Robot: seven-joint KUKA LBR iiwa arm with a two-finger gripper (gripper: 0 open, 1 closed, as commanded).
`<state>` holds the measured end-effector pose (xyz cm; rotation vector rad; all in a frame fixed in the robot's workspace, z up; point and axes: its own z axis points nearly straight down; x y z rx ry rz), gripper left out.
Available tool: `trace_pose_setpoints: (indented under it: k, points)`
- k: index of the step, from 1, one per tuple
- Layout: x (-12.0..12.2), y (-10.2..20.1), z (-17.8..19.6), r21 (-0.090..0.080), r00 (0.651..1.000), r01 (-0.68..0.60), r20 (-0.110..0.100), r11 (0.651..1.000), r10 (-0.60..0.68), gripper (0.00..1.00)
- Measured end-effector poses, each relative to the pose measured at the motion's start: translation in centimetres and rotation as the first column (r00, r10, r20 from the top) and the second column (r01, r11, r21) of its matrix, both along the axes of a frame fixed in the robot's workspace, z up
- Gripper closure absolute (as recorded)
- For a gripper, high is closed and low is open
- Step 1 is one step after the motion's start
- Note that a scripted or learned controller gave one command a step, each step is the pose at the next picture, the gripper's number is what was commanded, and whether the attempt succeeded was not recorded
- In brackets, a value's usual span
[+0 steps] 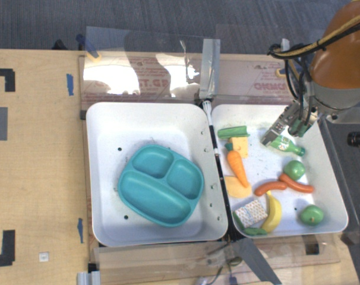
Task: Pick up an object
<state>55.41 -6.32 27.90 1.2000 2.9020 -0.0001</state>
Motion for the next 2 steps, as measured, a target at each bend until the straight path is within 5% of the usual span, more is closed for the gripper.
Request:
trace_pose_setpoints:
  k: [1, 2]
  points:
    - [9.2, -0.4, 3.0, 0.0, 0.992, 0.122, 0.005, 0.992, -0.122, 1.0]
    - [5.0, -0.1, -0.8, 0.0, 1.0, -0.011, -0.001, 1.0, 0.011, 1.0]
